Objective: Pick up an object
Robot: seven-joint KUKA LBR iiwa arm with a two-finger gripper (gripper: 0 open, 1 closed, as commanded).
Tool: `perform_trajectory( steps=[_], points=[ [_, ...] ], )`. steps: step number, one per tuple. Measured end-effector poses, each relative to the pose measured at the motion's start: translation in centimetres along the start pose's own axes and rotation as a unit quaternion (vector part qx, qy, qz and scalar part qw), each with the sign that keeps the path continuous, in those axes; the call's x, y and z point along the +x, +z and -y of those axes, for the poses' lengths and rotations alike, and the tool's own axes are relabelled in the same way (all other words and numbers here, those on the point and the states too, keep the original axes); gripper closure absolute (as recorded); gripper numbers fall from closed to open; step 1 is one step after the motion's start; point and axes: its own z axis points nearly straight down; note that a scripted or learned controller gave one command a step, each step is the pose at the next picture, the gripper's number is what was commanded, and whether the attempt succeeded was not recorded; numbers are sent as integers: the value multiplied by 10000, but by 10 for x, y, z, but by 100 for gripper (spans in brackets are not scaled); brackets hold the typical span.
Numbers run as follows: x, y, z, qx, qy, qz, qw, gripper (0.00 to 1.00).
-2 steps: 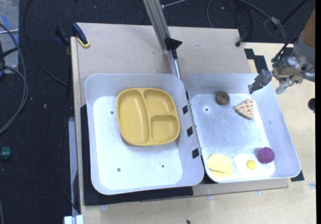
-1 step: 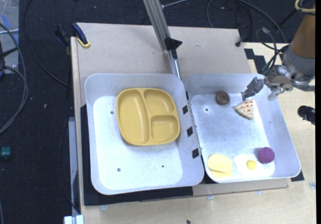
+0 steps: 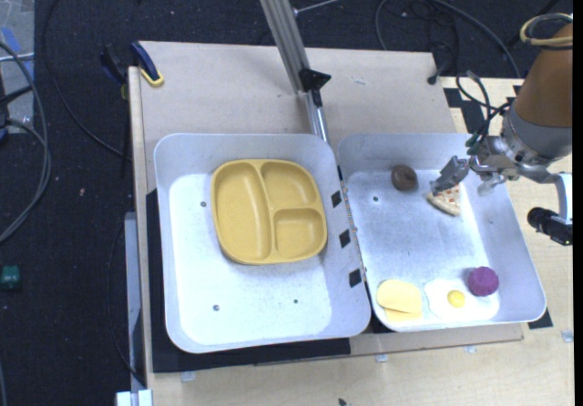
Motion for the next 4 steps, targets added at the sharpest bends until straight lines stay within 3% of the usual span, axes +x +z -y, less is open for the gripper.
perform_trajectory(
  steps=[1,2,4],
  points=[
    [2,43,0,-3,-4,-1,10000,0],
    [1,30,-1,-31,-9,10,10000,100],
    [3,-43,-8,-41,-19,8,10000,100]
  ],
)
